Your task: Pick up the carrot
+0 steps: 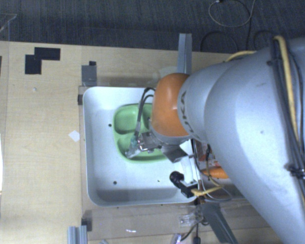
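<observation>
A small orange sliver, which looks like the carrot (pixel 217 173), shows at the left side of the right bin. The arm hides most of it. My gripper (pixel 138 147) hangs from the orange-banded wrist (pixel 168 105) over the left bin (pixel 99 136), well left of the carrot. It sits low over the front edge of a light green moulded object (pixel 123 121), and I cannot tell whether it touches it. Nothing shows as held.
The big grey arm (pixel 254 136) covers nearly the whole right bin. A black fitting with a yellow cable (pixel 180 180) hangs by the divider between the bins. Bare white floor lies in the left bin's front and left parts. Wooden bench stretches to the left.
</observation>
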You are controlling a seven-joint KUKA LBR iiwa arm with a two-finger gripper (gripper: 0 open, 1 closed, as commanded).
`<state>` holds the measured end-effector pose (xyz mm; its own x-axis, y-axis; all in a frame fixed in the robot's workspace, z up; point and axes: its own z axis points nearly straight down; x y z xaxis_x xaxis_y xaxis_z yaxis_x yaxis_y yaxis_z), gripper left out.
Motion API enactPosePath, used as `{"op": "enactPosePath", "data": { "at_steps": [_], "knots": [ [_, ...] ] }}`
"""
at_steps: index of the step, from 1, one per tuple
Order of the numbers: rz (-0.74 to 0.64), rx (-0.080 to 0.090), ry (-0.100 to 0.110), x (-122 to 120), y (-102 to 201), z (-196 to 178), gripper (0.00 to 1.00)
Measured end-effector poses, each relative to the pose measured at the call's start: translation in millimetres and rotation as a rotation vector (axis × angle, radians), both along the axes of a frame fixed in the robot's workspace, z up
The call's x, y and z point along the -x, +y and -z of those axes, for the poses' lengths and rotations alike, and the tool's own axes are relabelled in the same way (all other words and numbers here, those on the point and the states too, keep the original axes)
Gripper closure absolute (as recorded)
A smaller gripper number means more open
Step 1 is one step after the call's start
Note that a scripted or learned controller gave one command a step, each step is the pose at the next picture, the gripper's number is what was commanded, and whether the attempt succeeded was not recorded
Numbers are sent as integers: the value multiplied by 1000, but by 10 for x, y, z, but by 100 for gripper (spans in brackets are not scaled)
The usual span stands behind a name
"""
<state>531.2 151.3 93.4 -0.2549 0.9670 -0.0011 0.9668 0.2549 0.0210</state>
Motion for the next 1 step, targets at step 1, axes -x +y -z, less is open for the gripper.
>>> {"op": "enactPosePath", "data": {
  "at_steps": [1],
  "knots": [
    [-13,4,21,-205,212,-345,0]
  ]
}}
